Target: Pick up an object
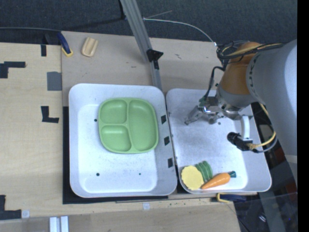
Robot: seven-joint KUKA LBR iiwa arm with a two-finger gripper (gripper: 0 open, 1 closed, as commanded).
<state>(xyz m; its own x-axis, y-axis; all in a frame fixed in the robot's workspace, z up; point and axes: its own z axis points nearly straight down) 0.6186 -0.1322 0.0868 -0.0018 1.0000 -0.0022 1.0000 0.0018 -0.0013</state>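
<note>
Nearest the camera, in the front corner of the right-hand shallow white bin (pixel 193 134), lies a small cluster of toy food: a pale yellow round plastic piece (pixel 191 177), a green ribbed plastic piece (pixel 205 168) just behind it, and an orange plastic carrot with a green tip (pixel 217 179) touching the yellow one. The left-hand shallow white bin (pixel 79 129) holds a light green three-compartment plastic plate (pixel 128 124) near its middle.

The two-finger gripper (pixel 200 114) of the grey arm with the orange band (pixel 239 76) hangs over the back part of the right bin, above bare floor. Its fingers look spread apart, with nothing between them.

The likeliest failure, as I judge it, is a descent where the gripper now stands: it would close on air, since nothing lies beneath it. Should it go for the cluster instead, the three pieces sit so close together, and so near the bin's front wall, that a finger could land on top of one piece or knock the carrot aside rather than straddle it.

The toy cluster sits well apart from the gripper, toward the bin's front edge; the green plate is off in the neighbouring bin, across the dividing rims
</note>
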